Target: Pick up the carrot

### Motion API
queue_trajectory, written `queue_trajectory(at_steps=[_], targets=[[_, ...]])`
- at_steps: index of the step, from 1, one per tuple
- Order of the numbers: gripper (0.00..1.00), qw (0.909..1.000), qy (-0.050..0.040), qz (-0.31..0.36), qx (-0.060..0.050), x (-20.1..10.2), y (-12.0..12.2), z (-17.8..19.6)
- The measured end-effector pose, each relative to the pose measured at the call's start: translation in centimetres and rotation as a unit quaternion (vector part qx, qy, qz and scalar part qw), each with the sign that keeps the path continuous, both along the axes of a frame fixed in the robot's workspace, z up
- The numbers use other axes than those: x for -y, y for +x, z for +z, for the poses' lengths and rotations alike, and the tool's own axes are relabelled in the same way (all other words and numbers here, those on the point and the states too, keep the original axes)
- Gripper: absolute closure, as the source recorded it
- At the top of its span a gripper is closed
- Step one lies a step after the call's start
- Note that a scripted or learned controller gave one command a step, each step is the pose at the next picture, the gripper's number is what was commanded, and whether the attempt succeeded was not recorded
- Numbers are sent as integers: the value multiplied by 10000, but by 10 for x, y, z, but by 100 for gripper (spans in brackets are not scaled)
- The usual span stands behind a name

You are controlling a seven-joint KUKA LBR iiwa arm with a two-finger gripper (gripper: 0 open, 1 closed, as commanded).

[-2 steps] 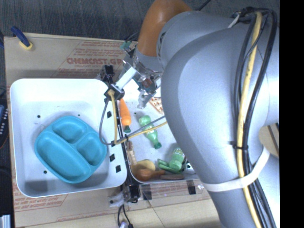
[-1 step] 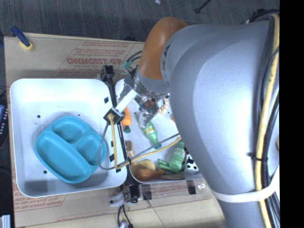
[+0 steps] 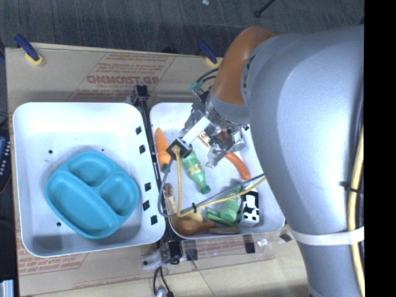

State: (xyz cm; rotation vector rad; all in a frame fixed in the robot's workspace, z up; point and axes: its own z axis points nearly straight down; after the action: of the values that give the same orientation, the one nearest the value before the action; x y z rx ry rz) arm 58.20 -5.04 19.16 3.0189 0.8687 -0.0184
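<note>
Overhead slanted view of the worktop [image 3: 74, 73] with two shallow white bins side by side. The grey arm [image 3: 309, 122], with its orange band [image 3: 238, 60] above the wrist, reaches into the right bin [image 3: 170, 113], and the pincer [image 3: 218, 146] hangs low over that bin's middle. Whether its tips are apart or together cannot be told from this angle; nothing is seen clamped between them.

The carrot [image 3: 162, 146] lies to the pincer's left, against the right bin's left wall, long axis running roughly along that wall. It is apart from the pincer. A small black-edged piece [image 3: 179, 146] of the tool sits between the two, just beside the carrot.

Just below and left of the pincer lies a green bottle [image 3: 195, 172], tilted. Just below and right of it lies a second orange, elongated item [image 3: 238, 164], closer to the pincer than the carrot is. Further below the pincer, near the bin's front edge, are a green object [image 3: 226, 212], a black-and-white patterned block [image 3: 250, 208], a brown item [image 3: 195, 226] and a thin yellow stick [image 3: 223, 195] lying slantwise across them.

Well to the pincer's left, the left bin [image 3: 37, 122] contains a blue divided tray [image 3: 91, 193].
</note>
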Motion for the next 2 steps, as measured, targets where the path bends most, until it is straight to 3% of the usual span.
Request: queue_trajectory(at_steps=[1,2], targets=[[0,9935,11,-1139,19,-30,-3,0],[0,9852,-10,-1716,38,-42,-2,0]])
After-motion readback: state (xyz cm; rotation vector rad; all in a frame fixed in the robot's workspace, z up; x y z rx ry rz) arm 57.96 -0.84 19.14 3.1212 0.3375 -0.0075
